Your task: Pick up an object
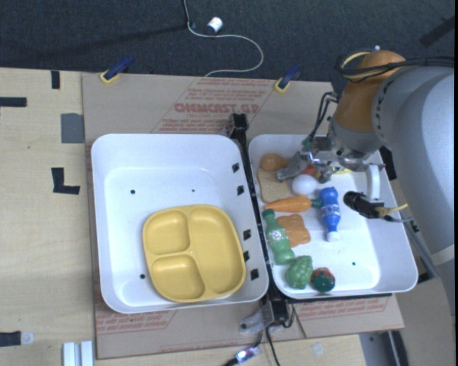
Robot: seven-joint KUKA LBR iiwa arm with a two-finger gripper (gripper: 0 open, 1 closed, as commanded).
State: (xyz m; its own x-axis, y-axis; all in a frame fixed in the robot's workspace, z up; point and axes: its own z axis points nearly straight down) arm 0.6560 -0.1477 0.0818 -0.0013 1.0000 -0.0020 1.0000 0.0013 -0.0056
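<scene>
Gripper low over right bin back edge (crowded there), egg just below fingers; finger state unclear.

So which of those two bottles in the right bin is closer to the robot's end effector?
The blue bottle, just below the end effector; the green bottle lies farther left.
</scene>
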